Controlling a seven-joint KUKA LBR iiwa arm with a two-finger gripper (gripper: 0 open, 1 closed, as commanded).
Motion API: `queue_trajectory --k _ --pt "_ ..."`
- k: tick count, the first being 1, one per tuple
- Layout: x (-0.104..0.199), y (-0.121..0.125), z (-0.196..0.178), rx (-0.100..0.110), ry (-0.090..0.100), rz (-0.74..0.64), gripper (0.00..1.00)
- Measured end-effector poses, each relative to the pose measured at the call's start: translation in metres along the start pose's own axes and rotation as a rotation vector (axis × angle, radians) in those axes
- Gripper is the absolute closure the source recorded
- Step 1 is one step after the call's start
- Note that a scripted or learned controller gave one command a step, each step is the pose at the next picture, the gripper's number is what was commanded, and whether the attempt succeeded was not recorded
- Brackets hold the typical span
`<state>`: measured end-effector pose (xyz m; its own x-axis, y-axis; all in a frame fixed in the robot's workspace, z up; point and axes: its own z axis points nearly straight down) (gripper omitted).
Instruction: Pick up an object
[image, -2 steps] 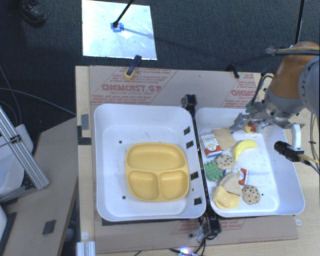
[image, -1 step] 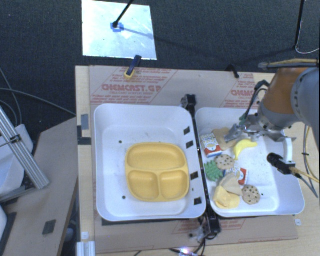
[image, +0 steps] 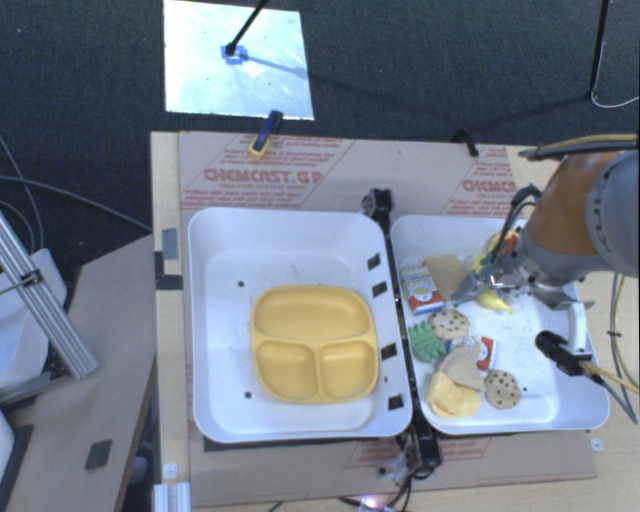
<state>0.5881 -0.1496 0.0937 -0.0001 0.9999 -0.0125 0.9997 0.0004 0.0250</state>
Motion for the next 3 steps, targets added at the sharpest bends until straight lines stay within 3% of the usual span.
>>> queue_trajectory --k 1,2,3 --pt "-0.037 0.068 0.012 0.040 0.021 -0.001 0.00" --pt "-0.037 0.070 0.000 0.022 0.011 -0.005 1.00" --pt "0.035 0.082 -0.026 0.027 0.014 -0.009 1.00"
